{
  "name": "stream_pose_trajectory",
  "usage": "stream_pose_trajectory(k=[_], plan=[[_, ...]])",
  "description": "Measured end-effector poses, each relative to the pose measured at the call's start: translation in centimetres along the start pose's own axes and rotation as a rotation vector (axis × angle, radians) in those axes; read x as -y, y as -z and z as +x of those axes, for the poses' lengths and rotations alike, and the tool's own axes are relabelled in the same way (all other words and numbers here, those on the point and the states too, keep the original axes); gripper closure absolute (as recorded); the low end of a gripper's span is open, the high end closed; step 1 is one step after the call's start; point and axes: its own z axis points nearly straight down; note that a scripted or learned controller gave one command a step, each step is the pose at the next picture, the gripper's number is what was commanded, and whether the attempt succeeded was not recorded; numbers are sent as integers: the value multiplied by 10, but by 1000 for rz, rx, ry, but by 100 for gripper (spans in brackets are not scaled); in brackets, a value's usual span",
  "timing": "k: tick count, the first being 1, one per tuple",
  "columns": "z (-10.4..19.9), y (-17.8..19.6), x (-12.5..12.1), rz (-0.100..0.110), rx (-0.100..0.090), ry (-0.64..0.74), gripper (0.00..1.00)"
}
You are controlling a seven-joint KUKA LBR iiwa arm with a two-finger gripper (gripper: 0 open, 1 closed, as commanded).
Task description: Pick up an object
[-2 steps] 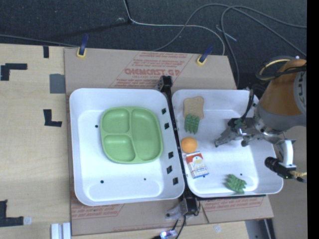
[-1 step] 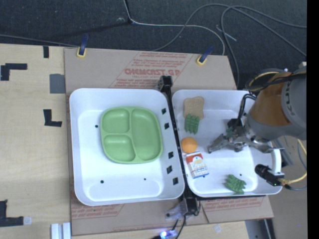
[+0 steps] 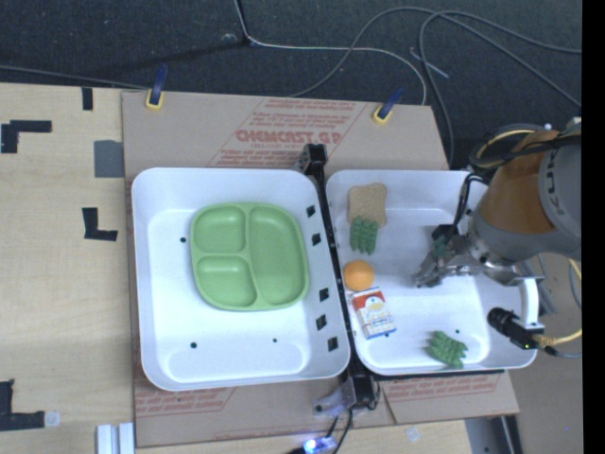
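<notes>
Our pincer (image 3: pixel 433 270) hangs low over the right bin (image 3: pixel 416 348), above bare floor; we cannot tell its state. Nearest lie the orange ball (image 3: pixel 358 275) and the small carton (image 3: pixel 374 313) by the left wall, touching or nearly so. We judge the ball light and prone to roll, best taken across its middle. The carton looks stiff, best gripped across its narrow sides.

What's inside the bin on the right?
The right bin holds a tan bread slice, two green pieces, an orange ball and a small carton. The arm covers its right edge.
</notes>
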Motion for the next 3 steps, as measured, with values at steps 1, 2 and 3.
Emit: stream_pose_trajectory(k=[1,2,3], plan=[[5,61,3,-2,-2,0,100],[5,104,1,-2,-1,0,100],[6,104,0,2,-3,0,100]])
